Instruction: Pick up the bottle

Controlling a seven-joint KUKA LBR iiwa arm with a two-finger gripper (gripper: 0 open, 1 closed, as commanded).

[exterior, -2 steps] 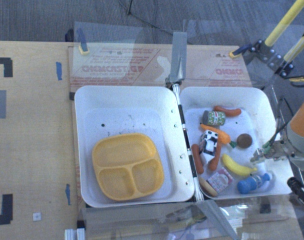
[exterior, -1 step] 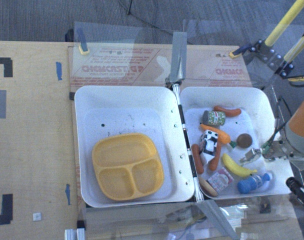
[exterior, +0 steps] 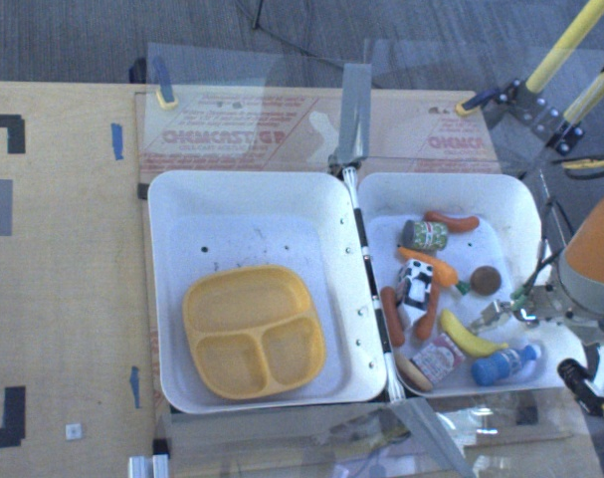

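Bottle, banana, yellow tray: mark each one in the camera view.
bottle [exterior: 504, 364], camera view, on its blue body near the bin's front edge.
banana [exterior: 468, 335], camera view, on the middle of its curve.
yellow tray [exterior: 244, 297], camera view, on the bare floor of its largest compartment.

The bottle [exterior: 504, 364] looks like glossy blue plastic, the bins [exterior: 252, 207] smooth white plastic, the tray [exterior: 252, 332] matt yellow plastic, the tabletop [exterior: 63, 267] pale wood.
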